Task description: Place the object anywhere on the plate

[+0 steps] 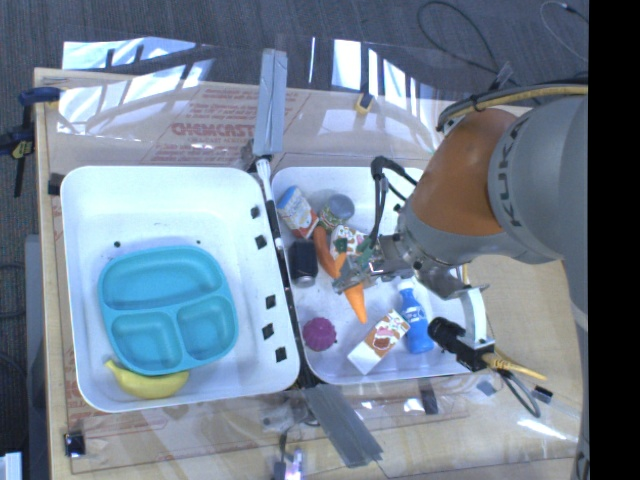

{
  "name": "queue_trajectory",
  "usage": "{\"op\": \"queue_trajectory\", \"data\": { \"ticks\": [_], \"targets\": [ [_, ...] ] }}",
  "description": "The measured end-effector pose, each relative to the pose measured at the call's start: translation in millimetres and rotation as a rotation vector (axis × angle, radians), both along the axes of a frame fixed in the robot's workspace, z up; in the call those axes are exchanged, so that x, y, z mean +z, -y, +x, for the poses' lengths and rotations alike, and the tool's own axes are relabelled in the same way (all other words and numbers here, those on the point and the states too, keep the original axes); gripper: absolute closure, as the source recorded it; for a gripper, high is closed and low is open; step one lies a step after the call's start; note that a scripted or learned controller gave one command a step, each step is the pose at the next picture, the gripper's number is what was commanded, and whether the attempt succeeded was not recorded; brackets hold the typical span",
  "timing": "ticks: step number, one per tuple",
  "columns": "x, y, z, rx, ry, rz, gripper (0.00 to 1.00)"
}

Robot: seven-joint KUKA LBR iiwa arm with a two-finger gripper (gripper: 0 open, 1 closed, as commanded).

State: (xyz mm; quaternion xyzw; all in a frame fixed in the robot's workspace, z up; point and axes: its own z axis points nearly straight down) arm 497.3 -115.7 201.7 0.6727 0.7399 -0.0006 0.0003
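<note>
Gripper: gripper [362, 268] sits low in the right bin at frame centre-right, over the carrot; whether it is open or shut cannot be told, nor whether it has hold of anything.
Task object: carrot [354, 298], orange, lies in the middle of the right bin just under the gripper; its long axis runs from upper left to lower right, with the narrow tip pointing to the lower right — the upper end is hidden by the gripper.
Plate: blue plate [166, 310] with three compartments lies in the left bin, well apart from the carrot.
Near neighbours: purple ball [320, 334] to the lower left of the carrot; small carton [380, 340] and blue bottle [414, 330] to the lower right; black cylinder [303, 261] and a can [294, 209] to the upper left.
Left bin extras: banana [148, 381] lies against the plate's lower edge.
Bins: right bin [330, 180] and left bin [80, 218] stand side by side.
Arm: arm [500, 183] covers the right bin's right side — its far part is cut off at the frame's right.
</note>
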Motion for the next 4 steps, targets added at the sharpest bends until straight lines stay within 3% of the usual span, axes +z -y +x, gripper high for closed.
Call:
{"op": "queue_trajectory", "data": {
  "ticks": [1,2,3,4],
  "targets": [
    [-11.6,-65.6,-21.3,0.005,-0.006,0.001,1.00],
    [-11.4,-148.0,-21.2,0.078,-0.004,0.000,1.00],
    [-2.6,-245.2,2.0,0.123,-0.003,0.002,1.00],
    [-2.7,-244.6,2.1,0.123,-0.004,0.001,0.00]
  ]
}}
